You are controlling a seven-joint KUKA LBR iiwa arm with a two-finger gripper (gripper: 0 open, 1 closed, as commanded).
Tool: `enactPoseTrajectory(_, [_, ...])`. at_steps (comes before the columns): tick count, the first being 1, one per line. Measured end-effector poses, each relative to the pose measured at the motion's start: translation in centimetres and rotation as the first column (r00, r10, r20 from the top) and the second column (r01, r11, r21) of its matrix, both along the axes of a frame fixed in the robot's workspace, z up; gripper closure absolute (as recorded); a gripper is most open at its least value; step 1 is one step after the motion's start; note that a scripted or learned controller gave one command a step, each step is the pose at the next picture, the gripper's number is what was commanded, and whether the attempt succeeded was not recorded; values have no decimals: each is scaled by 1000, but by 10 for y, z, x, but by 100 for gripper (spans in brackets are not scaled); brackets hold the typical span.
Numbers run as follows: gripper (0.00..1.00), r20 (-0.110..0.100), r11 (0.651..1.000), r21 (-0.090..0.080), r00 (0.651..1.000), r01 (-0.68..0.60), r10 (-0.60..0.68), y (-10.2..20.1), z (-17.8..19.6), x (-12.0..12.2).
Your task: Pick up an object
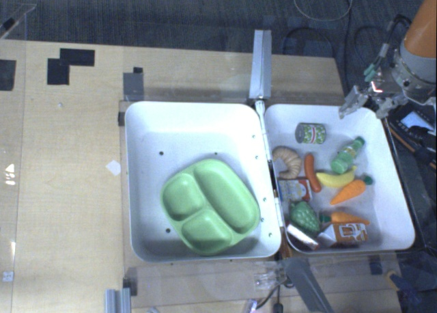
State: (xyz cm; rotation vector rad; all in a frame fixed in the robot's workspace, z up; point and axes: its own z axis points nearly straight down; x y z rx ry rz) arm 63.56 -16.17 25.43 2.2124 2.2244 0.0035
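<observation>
One fixed camera looks down at a slant from above the wooden bench (68, 168), far enough back to take in both white bins: the left bin (140, 168) near the frame's centre, the right bin (392, 188) toward the right edge. Dark carpeted floor (171, 4) fills the top strip beyond the bench.

Right bin (392, 188) holds the pickable lot, all loose on the floor. Far side: a small can (311, 133) with a green label. Right of it, a green bottle (347, 156), tilted. Centre: croissant (287, 160), red sausage (311, 171), yellow banana (334, 179) touching an orange carrot (349, 191). Near edge: green grapes (305, 216) and an orange carton (348, 229).
</observation>
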Motion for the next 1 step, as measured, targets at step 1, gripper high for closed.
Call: enactPoseTrajectory(1, [0,6,998,0,998,-67,67,46,-166,5])
